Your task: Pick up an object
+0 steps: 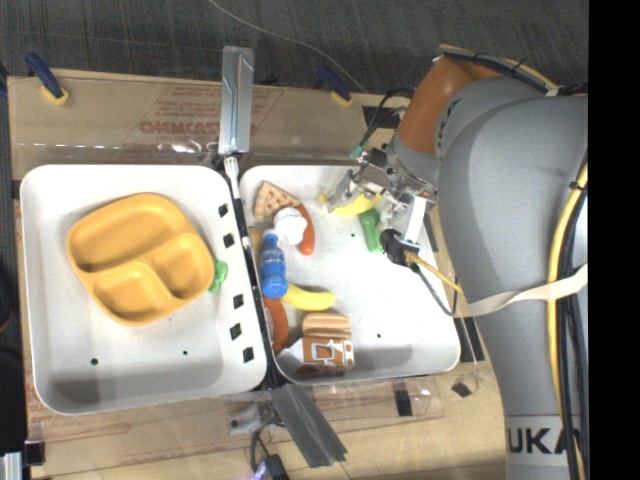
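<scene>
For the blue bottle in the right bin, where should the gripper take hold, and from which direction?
Probably grip the blue bottle across its body, midway along, coming straight down from above. It lies on its side, white cap toward the far end, so its long sides are the ones to close on. The divider wall sits close on one side and the banana touches near its base, leaving little finger room.

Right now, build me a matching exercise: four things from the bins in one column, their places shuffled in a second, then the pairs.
1. yellow tray
2. blue bottle
3. toy house
4. green piece

A. right bin, near front edge
B. left bin
C. beside the end effector
D. right bin, along the divider

Pairs: 1-B, 2-D, 3-A, 4-C
</scene>
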Robot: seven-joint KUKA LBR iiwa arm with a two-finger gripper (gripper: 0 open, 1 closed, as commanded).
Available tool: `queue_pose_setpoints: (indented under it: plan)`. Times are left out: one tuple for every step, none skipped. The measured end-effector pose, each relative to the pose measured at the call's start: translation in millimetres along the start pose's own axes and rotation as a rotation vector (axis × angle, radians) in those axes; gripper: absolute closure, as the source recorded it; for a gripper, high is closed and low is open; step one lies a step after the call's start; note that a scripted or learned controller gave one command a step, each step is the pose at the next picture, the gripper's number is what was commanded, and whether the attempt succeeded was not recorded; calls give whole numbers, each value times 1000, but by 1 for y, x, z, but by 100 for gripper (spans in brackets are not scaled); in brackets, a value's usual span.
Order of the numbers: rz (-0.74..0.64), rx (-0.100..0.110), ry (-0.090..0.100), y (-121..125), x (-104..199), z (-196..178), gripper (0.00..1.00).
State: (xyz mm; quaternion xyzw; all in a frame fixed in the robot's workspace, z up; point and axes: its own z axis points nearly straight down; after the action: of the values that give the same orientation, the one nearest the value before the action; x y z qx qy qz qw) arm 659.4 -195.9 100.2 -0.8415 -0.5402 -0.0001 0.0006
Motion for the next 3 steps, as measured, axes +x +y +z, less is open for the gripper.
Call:
queue_pose_setpoints:
  plan:
    - [108, 5, -1, -17, 30, 8, 0]
    - [219, 6, 0, -46, 95, -19, 0]
    - [549, 10, -4, -47, 84, 5, 0]
